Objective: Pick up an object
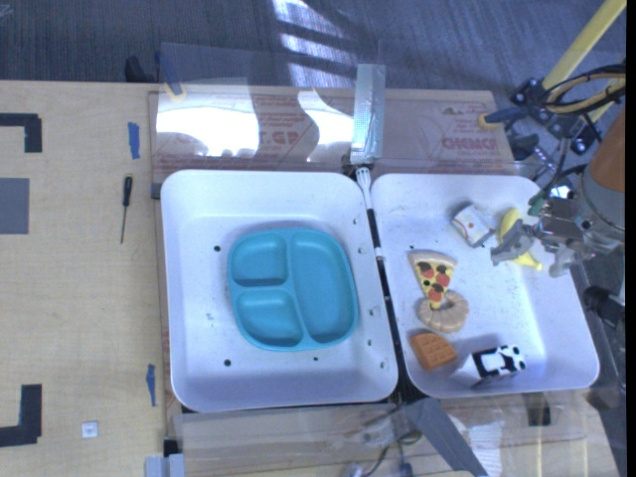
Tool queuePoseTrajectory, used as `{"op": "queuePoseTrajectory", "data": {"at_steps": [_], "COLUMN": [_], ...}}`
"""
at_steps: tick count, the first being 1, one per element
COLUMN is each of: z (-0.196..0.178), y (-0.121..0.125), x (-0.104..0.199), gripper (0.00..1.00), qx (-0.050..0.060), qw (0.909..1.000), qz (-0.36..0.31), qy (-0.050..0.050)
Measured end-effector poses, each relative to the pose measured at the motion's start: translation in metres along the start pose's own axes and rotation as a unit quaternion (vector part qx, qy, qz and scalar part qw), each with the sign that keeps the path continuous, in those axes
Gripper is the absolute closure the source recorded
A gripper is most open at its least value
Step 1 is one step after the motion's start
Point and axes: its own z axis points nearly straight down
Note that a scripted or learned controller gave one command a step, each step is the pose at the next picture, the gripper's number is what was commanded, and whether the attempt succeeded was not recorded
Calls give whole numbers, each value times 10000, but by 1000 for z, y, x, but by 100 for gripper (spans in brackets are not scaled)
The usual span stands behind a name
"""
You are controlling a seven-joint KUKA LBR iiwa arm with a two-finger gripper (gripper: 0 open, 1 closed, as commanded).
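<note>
The right bin (556, 356) holds several small toys. A yellow banana-shaped piece (511, 223) lies near its right side, next to a white and orange piece (469, 224). A pizza slice (434, 273), a round cookie (443, 313), an orange cracker (433, 350) and a black and white cow (498, 362) lie further toward the front. My gripper (531, 258) reaches in from the right and is over the lower end of the yellow piece. It is open, with one grey fingertip (504, 254) on each side. Nothing is lifted.
The left bin (189, 266) holds a blue divided plate (293, 288). A metal divider strip (367, 112) stands behind the bins' shared wall. Cables and a yellow pole (586, 38) crowd the back right. A screwdriver (125, 207) lies on the wooden bench at left.
</note>
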Motion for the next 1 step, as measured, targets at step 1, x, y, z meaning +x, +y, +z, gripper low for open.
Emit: {"op": "queuePoseTrajectory", "data": {"at_steps": [1], "z": [44], "y": [61], "x": [-12], "gripper": [0], "qx": [-48], "qw": [9875], "qz": [-1578], "qy": [-10]}}
